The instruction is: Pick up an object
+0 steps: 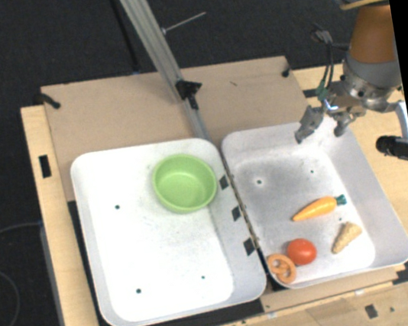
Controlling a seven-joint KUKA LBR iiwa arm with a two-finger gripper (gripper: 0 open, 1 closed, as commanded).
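Observation:
In the right bin [264,152] lie an orange carrot [316,208], a red tomato [302,251], a tan wedge [346,237] and a brown pretzel-like piece [281,268] at the front corner. A green bowl [184,182] sits in the left bin [115,235]. My gripper [324,123] hangs open over the right bin's far right corner, well behind the carrot, with nothing between its fingers.
A slanted metal pole [158,50] runs from the top down to the gap between the bins. The arm's orange band [374,33] is at the right edge. Brown board [240,98] lies behind the bins.

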